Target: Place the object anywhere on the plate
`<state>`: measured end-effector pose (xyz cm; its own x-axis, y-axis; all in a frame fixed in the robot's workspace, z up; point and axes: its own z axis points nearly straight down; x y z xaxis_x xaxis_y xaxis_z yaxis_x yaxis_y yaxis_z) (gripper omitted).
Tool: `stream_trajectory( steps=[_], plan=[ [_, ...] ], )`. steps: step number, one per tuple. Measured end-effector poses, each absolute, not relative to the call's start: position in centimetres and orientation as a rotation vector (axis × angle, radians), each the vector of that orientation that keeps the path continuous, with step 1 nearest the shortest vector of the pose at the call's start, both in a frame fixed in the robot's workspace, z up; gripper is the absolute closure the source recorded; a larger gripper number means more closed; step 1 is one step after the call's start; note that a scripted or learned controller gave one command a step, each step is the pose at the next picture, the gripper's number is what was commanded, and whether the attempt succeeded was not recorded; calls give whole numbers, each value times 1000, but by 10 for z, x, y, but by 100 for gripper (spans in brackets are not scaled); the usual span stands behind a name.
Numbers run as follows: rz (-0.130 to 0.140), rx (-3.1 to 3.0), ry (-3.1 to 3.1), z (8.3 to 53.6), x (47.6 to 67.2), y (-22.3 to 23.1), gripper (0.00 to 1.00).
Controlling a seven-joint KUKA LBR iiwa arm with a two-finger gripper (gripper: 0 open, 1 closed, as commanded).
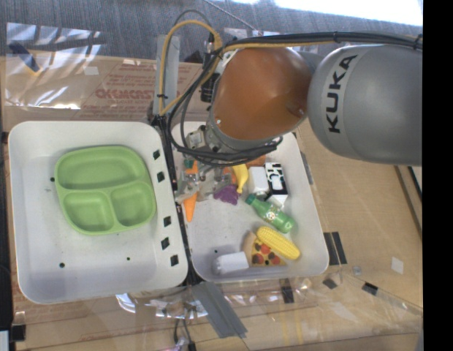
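We find the green plate [104,189], a three-compartment tray, lying bare in the left bin [29,269]. No object rests on it, so we judge the placement not yet done. The candidate objects sit in the right bin [314,258]: a corn cob [278,243], a pizza slice [261,255], a green bottle [270,212], purple grapes [226,193], a carrot [188,208], a white block [231,262]. The pincer [193,178] sits low over the right bin's left edge, near the carrot and grapes; whether it is wide, narrow or holding anything we cannot tell. Pick-up and transfer to the plate remain outstanding.
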<state>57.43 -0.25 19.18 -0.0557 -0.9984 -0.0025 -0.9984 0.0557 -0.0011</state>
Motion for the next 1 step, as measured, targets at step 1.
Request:
stream_trajectory(
  steps=[1],
  plan=[
    [-8,-2205,2228,254,544,-13,100]
  ],
)
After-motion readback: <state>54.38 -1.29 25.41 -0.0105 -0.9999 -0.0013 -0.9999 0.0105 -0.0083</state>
